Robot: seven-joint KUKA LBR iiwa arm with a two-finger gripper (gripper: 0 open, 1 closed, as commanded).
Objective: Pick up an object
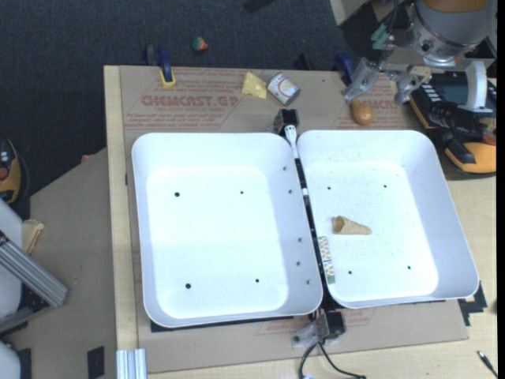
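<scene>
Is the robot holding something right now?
No. The end effector is open above the board behind the right bin, with nothing between its fingers. The cone lies in that bin.

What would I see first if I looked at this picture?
You would first see two big white bins, the left bin and the right bin, side by side. A small tan cone lies alone in the right one. The robot's gripper sits behind it at the top right.

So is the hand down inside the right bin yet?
No. The hand is beyond the right bin's far rim, over the brown board.
</scene>
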